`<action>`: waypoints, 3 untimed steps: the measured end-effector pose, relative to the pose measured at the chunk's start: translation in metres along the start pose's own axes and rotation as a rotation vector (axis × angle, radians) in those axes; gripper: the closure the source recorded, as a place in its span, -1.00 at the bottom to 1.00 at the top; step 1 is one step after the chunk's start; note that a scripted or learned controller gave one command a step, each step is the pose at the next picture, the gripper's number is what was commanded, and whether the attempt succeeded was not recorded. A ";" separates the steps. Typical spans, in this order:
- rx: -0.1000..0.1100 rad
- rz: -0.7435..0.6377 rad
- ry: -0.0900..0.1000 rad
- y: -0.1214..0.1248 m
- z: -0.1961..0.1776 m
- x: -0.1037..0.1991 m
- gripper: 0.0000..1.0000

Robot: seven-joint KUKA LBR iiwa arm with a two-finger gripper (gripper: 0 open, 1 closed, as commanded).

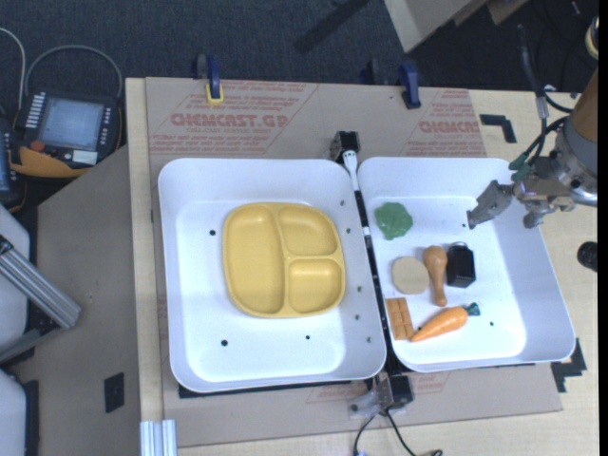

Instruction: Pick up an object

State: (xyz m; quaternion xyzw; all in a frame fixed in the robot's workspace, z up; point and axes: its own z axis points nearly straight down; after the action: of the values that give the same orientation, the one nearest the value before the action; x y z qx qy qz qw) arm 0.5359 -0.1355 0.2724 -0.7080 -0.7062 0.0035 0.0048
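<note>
Carrot [441,324] tapered orange, green lump [393,219], black block [461,265], tan disc [410,275]

Bright, even overhead light washes the white bins [266,369] nearly flat, shadows stay soft and short, the dark floor [190,17] swallows detail, and everything looks slightly soft

Table [95,255]: pale wood top, mostly covered by a brown cardboard sheet [285,122] printed with red lettering. Two blue clamps [211,72] pin the sheet's far edge. Two shallow white bins sit on the sheet, side by side and touching: left bin [190,283], right bin [532,293]. Black brackets [346,146] sit at the seam between them, far and near ends.
</note>
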 end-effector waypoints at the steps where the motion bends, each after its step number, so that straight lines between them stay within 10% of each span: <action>1: -0.011 -0.003 -0.002 0.002 -0.006 0.000 -1.00; 3: -0.005 -0.001 0.000 0.010 0.093 -0.010 -1.00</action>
State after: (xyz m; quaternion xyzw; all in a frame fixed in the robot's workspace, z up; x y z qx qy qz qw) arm 0.5443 -0.1457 0.1791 -0.7075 -0.7067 0.0018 0.0033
